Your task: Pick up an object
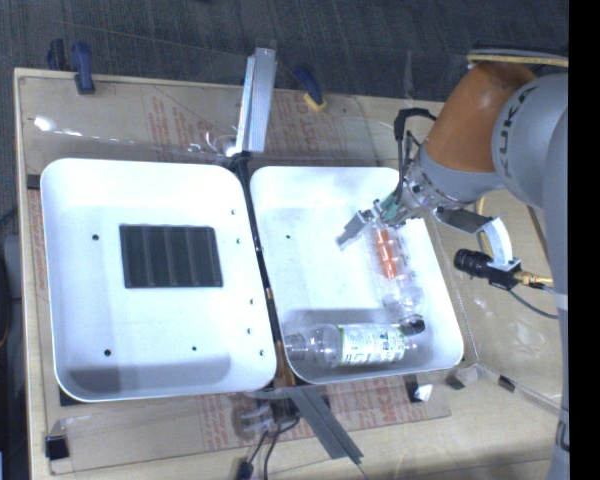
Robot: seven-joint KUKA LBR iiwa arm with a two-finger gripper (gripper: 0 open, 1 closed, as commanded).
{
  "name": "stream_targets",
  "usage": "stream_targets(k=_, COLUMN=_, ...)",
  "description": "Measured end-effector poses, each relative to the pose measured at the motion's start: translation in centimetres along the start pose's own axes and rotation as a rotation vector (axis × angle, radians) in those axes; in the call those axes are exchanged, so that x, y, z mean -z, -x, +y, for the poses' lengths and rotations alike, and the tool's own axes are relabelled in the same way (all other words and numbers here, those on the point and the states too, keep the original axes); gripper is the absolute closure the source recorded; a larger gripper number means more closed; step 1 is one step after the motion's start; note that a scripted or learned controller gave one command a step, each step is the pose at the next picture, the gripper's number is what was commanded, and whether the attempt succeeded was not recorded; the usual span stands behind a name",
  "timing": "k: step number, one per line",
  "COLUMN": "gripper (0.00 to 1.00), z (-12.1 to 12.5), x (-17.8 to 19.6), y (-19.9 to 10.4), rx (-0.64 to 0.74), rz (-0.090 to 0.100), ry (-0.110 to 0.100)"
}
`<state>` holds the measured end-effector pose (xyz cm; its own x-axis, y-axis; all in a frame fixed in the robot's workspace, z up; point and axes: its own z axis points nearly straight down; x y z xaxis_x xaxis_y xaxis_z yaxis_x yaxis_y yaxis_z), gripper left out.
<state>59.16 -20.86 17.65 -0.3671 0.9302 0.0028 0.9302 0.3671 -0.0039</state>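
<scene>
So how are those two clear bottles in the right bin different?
The bottle with the orange label lies up-and-down in the camera view, along the bin's right wall, its upper end at the gripper. The bottle with the pale label lies crosswise along the near wall. Both are clear plastic, on their sides.

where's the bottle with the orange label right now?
In the camera view, the orange-label bottle lies in the right bin, along its right side, directly under the gripper. Its lower end nears the second clear bottle lying along the bin's front wall.
</scene>
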Motion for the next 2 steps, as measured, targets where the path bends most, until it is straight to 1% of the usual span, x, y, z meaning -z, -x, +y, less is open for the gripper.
stream_targets(k=1, gripper=0.00, z=0.0, x=0.0, y=0.0, rx=-0.001, rz=0.000, ry=0.000)
stream_targets(k=2, gripper=0.00, z=-1.4, x=-6.5, y=-1.5, rx=0.017, rz=-0.001, ry=0.001)
